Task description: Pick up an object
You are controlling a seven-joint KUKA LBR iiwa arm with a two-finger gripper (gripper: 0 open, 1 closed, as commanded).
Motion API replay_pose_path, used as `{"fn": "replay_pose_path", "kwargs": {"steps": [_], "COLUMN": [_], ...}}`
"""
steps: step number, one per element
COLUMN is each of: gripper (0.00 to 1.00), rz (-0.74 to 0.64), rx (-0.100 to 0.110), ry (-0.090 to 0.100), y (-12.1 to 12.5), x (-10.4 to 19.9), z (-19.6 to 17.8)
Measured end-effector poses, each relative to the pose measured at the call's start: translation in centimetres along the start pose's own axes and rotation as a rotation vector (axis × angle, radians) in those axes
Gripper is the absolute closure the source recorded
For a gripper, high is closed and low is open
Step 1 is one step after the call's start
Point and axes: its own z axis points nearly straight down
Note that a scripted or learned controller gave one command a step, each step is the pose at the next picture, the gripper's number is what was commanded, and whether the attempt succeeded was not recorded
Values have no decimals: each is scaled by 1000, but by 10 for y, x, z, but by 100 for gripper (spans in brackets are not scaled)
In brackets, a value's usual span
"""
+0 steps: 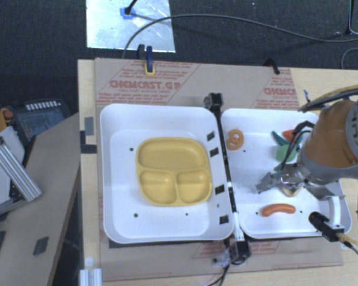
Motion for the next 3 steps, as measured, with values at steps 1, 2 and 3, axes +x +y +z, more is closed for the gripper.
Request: {"fn": "replay_pose_path", "kwargs": {"steps": [1,2,3], "gripper": [100,100,100], "rz": [2,-2,-3], "rx": [-16,0,-2], "ry": [-13,-2,-2], "y": [3,10,16], "x": [-5,-11,-14], "z": [-15,-76,-139]}}
